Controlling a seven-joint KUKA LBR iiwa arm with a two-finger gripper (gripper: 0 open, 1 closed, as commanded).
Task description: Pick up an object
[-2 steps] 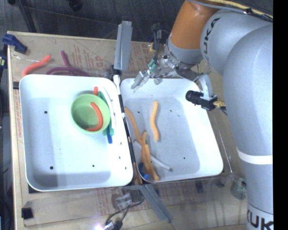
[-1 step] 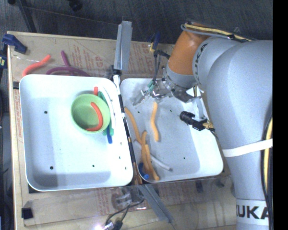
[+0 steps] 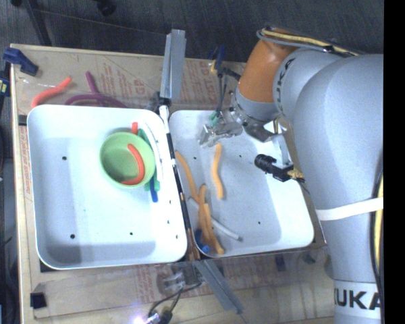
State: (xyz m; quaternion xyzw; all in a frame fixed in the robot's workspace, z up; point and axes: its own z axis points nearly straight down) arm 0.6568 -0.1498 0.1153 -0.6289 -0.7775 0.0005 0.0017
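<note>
Hand first: it hangs low over the far left corner of the right bin, at the end of the grey arm with its orange band, and whether its fingers are spread or pressed together cannot be told from this slant; nothing is plainly seen between them. Largest around it are the 2 white bins on the desk; the left bin, well to the hand's left, carries a green bowl with a red strip curled inside. Closest to the hand is an orange strip, lying on the right bin's floor just in front of the hand and a little to its right, apart from it. Its long axis runs straight away from the hand toward the near wall. It looks thin, slightly wavy and soft, so a grasp across its width would seem to suit it best. More orange strips lie farther off, beside the wall between the bins.
</note>
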